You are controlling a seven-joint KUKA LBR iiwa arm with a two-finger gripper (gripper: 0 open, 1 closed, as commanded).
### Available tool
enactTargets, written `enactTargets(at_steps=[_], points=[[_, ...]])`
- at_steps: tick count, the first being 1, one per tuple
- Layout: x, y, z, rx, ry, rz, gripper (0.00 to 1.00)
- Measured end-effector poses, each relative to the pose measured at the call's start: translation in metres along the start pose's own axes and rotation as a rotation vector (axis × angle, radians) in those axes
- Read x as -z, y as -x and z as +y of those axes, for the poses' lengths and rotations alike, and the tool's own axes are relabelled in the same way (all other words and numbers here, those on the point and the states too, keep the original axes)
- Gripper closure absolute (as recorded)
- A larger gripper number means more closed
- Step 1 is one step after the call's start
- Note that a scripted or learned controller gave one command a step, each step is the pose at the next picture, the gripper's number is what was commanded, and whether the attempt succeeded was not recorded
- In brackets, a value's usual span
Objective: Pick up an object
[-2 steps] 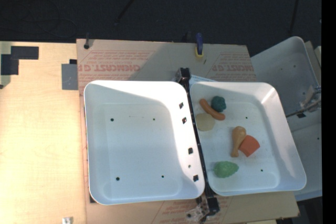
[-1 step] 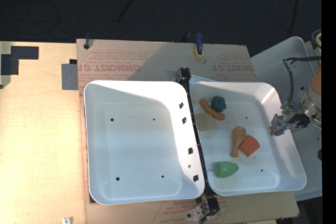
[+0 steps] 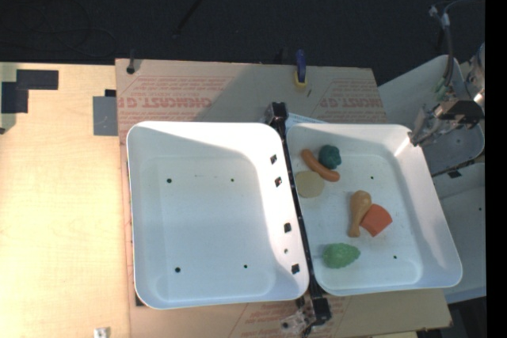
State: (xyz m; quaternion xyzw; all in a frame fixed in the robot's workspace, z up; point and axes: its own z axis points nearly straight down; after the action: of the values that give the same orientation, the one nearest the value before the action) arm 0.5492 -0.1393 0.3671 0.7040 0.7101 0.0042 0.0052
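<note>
Your bench is pale wood (image 3: 55, 202), with 2 dark rectangular marks near its far left edge, and beyond it the room drops into black with thin cables trailing across. A brown cardboard sheet with red printed lettering (image 3: 202, 91) lies under 2 shallow white plastic bins set side by side, their inner rims touching along a row of black clips. 1 small blue clamp (image 3: 300, 67) stands on the cardboard's far edge.

The left white bin (image 3: 142, 170) shows you bare floor with a few small dark holes. The right white bin (image 3: 432, 210) carries 6 things: 1 dark teal lumpy piece (image 3: 329, 156), 1 orange sausage-shaped piece (image 3: 319, 166) just beside it, 1 cream flat disc (image 3: 309, 184) touching the sausage's near side, 1 tan pear-shaped piece (image 3: 358, 211), 1 red-orange block (image 3: 375, 220) pressed against it, and 1 green leafy lump (image 3: 341, 255) nearest you, apart from the rest.

The metal two-finger gripper (image 3: 420, 131) hangs at the right bin's far right corner, above the rim; you can't tell how wide it stands, and nothing shows between the tips
</note>
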Motion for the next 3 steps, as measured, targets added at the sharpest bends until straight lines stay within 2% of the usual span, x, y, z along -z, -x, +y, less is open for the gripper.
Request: enactTargets(at_steps=[1,2,3], points=[[-0.071,0.074,-0.029,-0.016,-0.021,0.001,1.0],[0.045,0.067,-0.021,-0.007,-0.005,-0.002,1.0],[-0.074,0.039,0.006,-0.006,-0.021,0.005,1.0]])
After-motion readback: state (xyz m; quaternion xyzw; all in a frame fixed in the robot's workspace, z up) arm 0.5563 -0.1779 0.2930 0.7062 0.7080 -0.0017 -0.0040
